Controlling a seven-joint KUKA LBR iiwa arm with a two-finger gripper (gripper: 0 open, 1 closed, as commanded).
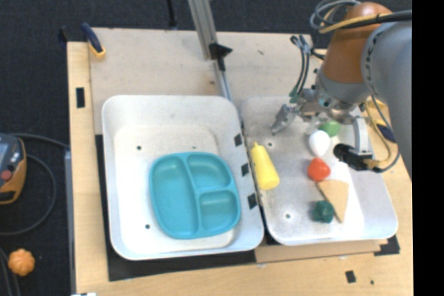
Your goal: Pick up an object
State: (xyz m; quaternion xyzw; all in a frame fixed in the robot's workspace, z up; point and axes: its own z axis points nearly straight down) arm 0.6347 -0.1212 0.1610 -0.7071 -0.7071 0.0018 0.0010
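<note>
Tool (pixel 320 120) hangs over smooth white egg (pixel 319 143), round red tomato (pixel 319 169).

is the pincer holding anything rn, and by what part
Nothing is held. The pincer hangs over a bare patch of the right bin, with nothing between its fingers; the yellow piece and white egg lie apart from it.
</note>
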